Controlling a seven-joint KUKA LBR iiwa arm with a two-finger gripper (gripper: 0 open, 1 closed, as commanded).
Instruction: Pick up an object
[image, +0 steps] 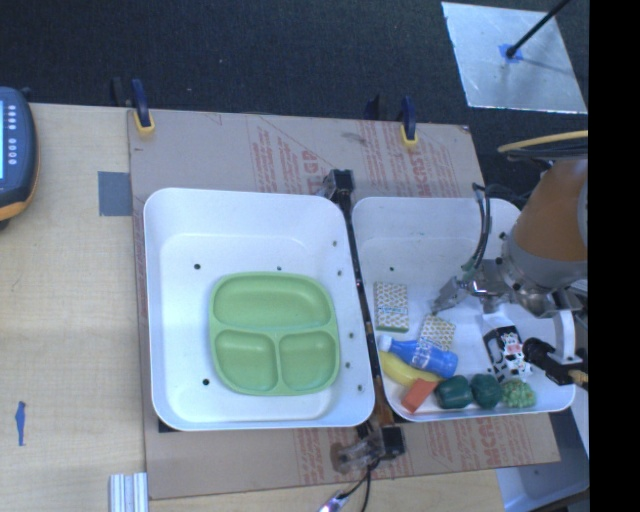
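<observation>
Where cardboard (300, 150) shows, red print, seemingly unreadable

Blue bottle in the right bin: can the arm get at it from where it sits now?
Probably yes. The blue bottle lies on top, uncovered, near the gripper. The yellow banana and a patterned sponge touch it, so a clean grasp may be tight.

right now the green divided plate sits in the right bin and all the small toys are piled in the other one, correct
Not quite. The camera view shows the green divided plate in the left bin, not the right one. The rest holds: the small toys are piled in the other bin, the right bin, near its front edge.
</observation>
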